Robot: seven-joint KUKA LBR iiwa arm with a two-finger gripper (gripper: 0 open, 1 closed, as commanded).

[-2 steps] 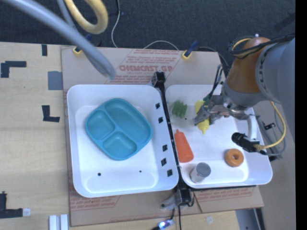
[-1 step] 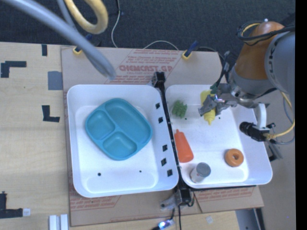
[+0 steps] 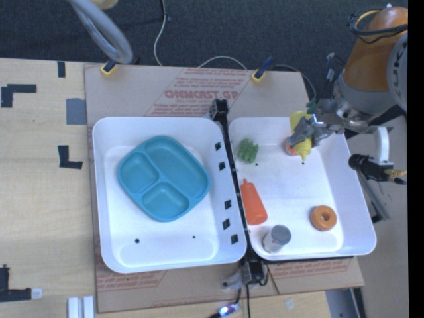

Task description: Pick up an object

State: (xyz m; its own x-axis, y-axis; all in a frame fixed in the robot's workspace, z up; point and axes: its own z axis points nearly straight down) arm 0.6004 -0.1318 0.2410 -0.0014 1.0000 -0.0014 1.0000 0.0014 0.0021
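Broccoli (image 3: 248, 150), bottle (image 3: 252, 202), doughnut (image 3: 323, 218), cup (image 3: 277, 237)

Pincer (image 3: 303, 140) over right bin (image 3: 344, 177), touching yellow toy (image 3: 302, 148).

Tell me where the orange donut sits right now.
The orange donut lies in the right bin, near its front right corner, just right of the grey cup.

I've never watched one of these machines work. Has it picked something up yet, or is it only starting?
It looks partway through. The gripper is down at the far end of the right bin, against a yellow object with something red-orange beside it, though a firm hold isn't clear. Lifting is left. The orange bottle, orange ring, green piece and grey cup lie untouched.
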